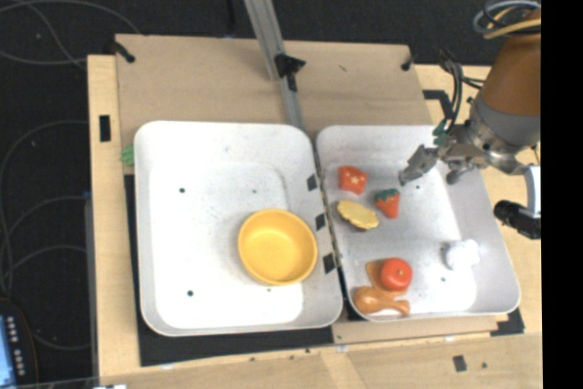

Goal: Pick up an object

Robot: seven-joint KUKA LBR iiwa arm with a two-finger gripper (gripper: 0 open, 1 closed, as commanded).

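The right bin [474, 196] holds several small toys. A red piece [352, 179] lies near its left wall, with a red strawberry-like piece with a green top [389, 202] and a pale yellow piece [358, 215] just below it. A red tomato [394, 272] and an orange-brown piece [381, 301] sit at the front edge, and a white lump [461, 254] lies at the right. My gripper [431, 174] hovers over the upper middle of this bin, open, with nothing between its fingers, up and to the right of the strawberry-like piece.
In the left bin [182, 168] a yellow bowl [277, 246] sits near the front right corner. A grey metal pole [264, 23] slants up from between the bins. The arm's grey and orange body [510, 96] stands over the right bin's far right corner.
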